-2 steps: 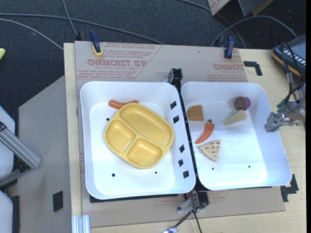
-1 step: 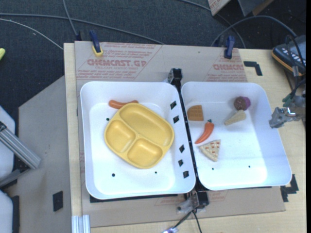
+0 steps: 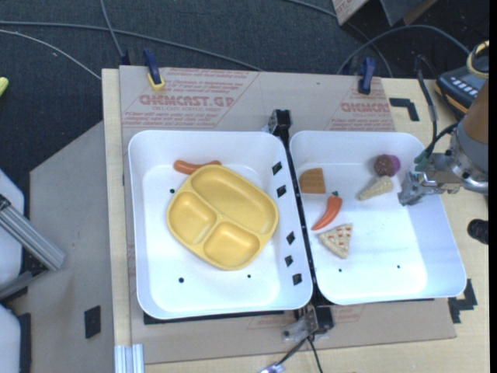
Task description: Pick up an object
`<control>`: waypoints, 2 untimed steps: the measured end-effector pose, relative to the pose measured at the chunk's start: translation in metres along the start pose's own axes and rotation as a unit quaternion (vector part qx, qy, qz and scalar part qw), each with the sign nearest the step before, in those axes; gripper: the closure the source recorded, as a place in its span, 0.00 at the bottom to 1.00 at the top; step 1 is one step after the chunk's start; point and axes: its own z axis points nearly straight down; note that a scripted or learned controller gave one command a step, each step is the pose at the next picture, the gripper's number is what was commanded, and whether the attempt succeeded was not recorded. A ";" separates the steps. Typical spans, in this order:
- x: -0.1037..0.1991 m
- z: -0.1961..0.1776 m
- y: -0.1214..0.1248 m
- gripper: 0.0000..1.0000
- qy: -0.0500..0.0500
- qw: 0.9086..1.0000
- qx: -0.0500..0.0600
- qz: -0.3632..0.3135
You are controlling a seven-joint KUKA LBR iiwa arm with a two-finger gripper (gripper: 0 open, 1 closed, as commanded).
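Arm enters from the right edge of the frame, mid-height; the tool sits over the right side of the right bin, close to the bin's right wall. Whether the tool is open or closed: cannot tell, the tip is too small and blurred. Nothing visible gripped in it.

Right bin contents, all in its upper-left half: brown block near the left wall; red chili pepper just below it, lying at a slant; pizza slice below the pepper; pale wedge at centre-top; dark purple round item just above the wedge, nearly touching it. The wedge and purple item lie just left of the tool, apart from it.

Left bin: yellow divided plate, three compartments, tilted in the frame; an orange carrot-like piece pokes out at the plate's upper-left edge.

Both bins rest on the tabletop, with two blue clamps at its upper edge.
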 end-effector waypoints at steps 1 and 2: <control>0.043 -0.001 0.012 1.00 -0.001 1.000 -0.001 0.000; 0.101 -0.011 0.021 1.00 -0.001 1.000 -0.002 0.000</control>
